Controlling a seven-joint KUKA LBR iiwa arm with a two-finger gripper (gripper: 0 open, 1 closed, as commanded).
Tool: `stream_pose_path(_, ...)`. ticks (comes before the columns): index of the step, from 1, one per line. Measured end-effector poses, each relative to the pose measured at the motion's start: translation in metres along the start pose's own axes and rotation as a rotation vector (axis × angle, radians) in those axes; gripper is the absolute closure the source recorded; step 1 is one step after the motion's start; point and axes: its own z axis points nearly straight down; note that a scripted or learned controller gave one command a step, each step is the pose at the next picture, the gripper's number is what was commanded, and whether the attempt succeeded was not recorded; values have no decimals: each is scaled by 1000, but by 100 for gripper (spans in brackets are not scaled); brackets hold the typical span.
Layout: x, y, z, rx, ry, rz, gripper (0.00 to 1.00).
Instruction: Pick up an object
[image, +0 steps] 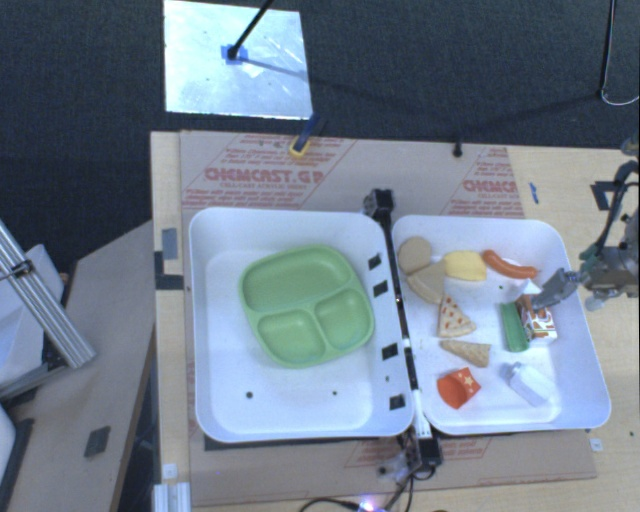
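Gripper (553, 290) low over right bin (578, 345) edge; grip state unclear. Bench (420, 165) on dark floor (80, 120).

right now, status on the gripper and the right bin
Gripper low over right bin, nothing seen in it. Hot dog, pizza slice, green block all lying loose. Small box just under fingertips.

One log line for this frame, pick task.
gripper: over right bin, above small carton | nothing seen held | green divided plate: left bin | hot dog: untouched
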Motion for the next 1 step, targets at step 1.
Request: stream_pose_path(1, 0, 2, -6, -11, -3, -3, 0)
